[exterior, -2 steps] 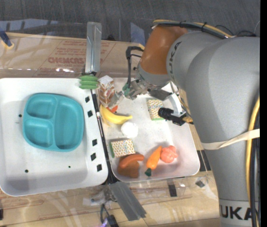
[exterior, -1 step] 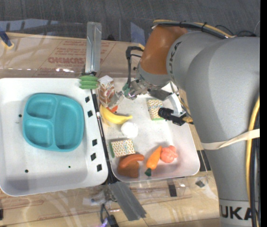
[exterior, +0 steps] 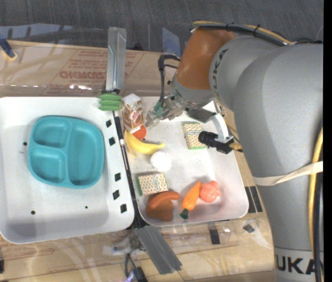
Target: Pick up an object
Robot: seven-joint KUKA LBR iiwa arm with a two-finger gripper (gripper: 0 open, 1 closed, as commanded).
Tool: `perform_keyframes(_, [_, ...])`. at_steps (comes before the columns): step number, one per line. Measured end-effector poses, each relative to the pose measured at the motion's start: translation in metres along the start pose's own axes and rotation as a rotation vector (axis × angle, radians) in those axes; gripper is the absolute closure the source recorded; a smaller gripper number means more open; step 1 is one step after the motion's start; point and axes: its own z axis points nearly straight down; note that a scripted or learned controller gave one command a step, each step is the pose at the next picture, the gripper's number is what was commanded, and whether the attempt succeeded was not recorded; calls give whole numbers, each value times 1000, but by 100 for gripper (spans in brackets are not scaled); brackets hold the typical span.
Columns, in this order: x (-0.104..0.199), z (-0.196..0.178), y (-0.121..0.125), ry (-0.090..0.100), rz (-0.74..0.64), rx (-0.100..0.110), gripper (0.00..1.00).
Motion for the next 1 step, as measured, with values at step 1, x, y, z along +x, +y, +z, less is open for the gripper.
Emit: perform_keyframes(1, [0,0,0,0,0,0,0])
